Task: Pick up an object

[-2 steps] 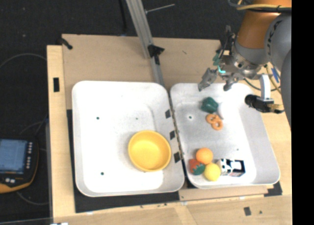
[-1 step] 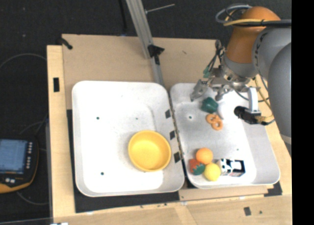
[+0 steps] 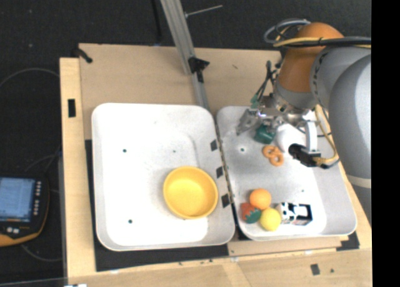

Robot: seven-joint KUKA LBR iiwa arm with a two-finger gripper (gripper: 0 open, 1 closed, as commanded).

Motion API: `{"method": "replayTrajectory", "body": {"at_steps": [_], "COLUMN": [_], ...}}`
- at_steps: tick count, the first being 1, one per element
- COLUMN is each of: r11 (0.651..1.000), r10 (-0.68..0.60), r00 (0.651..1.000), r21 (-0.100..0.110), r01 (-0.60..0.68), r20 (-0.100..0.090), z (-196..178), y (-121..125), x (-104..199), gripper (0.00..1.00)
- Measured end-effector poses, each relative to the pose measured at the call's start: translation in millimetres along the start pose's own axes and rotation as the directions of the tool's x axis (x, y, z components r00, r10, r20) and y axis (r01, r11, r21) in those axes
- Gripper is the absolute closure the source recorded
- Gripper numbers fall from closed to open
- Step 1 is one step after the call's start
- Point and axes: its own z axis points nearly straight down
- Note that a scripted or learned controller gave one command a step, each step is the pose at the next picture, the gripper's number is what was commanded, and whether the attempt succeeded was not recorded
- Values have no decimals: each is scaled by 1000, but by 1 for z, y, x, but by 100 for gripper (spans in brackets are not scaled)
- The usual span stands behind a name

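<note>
A small teal-green object (image 3: 265, 134) sits right at the tip of the two-finger gripper (image 3: 260, 127), near the twelve o'clock end of the right-hand shallow white bin (image 3: 331, 179). The gripper's metal fingers (image 3: 249, 119) crowd over it, but whether they are spread or closed, and whether the teal piece is actually between them, cannot be told from this slanted view.

Just toward four o'clock of the teal object lies a small orange pretzel-shaped ring (image 3: 272, 154) on the bin floor. Further toward six o'clock, a cluster rests near the bin's lower edge: an orange ball (image 3: 260, 199), a yellow ball (image 3: 270, 219) touching it, a small red-and-green piece (image 3: 249, 214) beside them at nine o'clock, and a black-and-white block (image 3: 294, 212) at three o'clock of the yellow ball.

The grey arm with its orange band (image 3: 306, 54) comes in from two o'clock.

The left-hand white bin (image 3: 131, 142) holds a round yellow plastic bowl (image 3: 190, 192), upright, toward its five o'clock corner. Both bins rest on a tan wooden bench (image 3: 125, 73).
</note>
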Motion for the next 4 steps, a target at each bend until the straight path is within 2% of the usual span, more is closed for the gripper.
{"method": "replayTrajectory", "body": {"at_steps": [1,2,3,4], "r11": [1000,1000,1000,1000], "r10": [0,0,2,0], "r00": [1000,1000,1000,1000], "r21": [-3,-5,7,10], "r01": [0,0,-2,0], "r20": [-1,-1,-7,-7], "z": [-4,-13,-72,-124], "y": [2,3,-1,1], "x": [-1,-1,-10,-11], "gripper": [0,100,100,100]}}
